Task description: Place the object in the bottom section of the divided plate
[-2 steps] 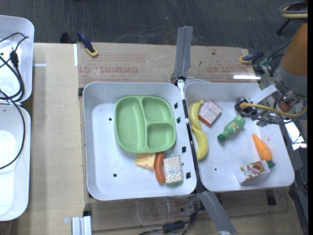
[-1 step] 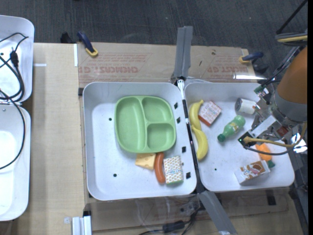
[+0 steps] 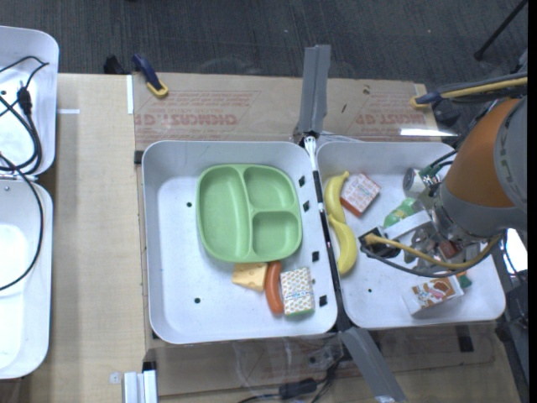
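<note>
Nearest my camera sits the small carton [image 3: 435, 295], just below the gripper [image 3: 424, 250] in the right bin [image 3: 482, 309]. I cannot tell whether the jaws are clenched or released; cables and the wrist mask them. My guess: the arm hangs low here to pick from this clutter. Left of the jaws lie two bananas [image 3: 340, 225], yellow and curved. Well left, in the other bin [image 3: 168, 250], waits the green divided plate [image 3: 249, 211], all sections bare.
</note>
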`<state>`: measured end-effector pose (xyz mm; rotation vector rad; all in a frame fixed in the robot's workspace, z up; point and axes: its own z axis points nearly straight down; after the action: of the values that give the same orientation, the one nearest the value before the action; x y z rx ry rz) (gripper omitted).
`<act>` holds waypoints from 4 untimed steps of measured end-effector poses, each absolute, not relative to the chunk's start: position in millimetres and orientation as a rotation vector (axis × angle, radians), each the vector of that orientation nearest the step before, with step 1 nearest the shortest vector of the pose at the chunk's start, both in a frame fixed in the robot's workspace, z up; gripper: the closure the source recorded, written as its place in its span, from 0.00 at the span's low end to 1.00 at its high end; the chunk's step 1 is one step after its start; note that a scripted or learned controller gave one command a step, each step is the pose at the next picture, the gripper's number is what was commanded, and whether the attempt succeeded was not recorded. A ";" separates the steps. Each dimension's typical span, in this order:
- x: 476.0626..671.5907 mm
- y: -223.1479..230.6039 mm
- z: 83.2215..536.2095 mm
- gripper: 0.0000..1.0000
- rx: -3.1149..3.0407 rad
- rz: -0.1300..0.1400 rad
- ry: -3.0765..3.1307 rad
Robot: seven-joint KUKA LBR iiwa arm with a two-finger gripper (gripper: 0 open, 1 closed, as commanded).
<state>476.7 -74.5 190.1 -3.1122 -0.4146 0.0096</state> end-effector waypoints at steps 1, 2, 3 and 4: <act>478.0 -47.7 259.3 1.00 -3.098 0.006 -0.522; 476.8 -4.9 196.8 1.00 -3.092 0.010 -0.555; 477.6 -3.3 210.3 1.00 -3.110 0.006 -0.449; 518.6 -31.4 190.1 1.00 -3.067 0.008 -0.681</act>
<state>518.6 -31.4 190.1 -3.0673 -0.6806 0.0085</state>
